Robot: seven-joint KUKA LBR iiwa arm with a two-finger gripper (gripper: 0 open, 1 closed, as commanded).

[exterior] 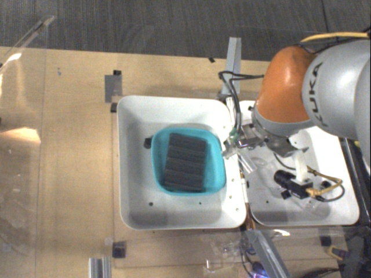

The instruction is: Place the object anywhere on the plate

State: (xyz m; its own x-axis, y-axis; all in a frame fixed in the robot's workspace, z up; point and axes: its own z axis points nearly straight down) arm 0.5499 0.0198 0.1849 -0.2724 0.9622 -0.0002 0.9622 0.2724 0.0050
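Dark ridged block [185, 161] | flat on teal plate [217, 175] | long axis near-vertical in view | fingers' state: cannot tell

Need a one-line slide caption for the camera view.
Dark ridged block lies on the teal plate in the left bin; arm above the right bin.

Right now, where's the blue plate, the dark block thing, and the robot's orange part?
blue plate [215, 168]: camera view, bare right rim.
dark block [185, 160]: camera view, middle of ridged top.
orange band [281, 88]: camera view, rounded side.
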